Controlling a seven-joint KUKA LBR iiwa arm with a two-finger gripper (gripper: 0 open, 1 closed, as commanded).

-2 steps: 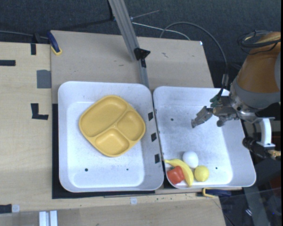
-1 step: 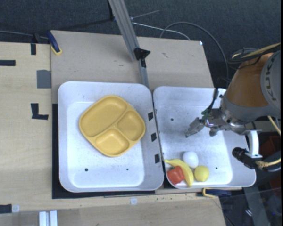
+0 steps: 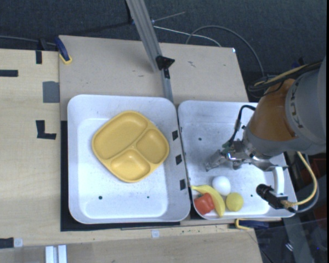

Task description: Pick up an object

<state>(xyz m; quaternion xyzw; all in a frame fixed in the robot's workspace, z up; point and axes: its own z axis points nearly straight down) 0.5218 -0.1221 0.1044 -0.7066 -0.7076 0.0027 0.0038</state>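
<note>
In the right bin, near its front edge, lie a white ball, a yellow banana, a red fruit and a small yellow fruit, all close together. My gripper reaches in from the right and hangs low over the bin's middle, just above and slightly left of the white ball. Nothing shows between its fingers. The orange band of the arm sits to the right of it.
A yellow divided plate lies in the left bin. A grey metal post slants down to the bins' shared back edge. Cables trail over the bench behind the right bin.
</note>
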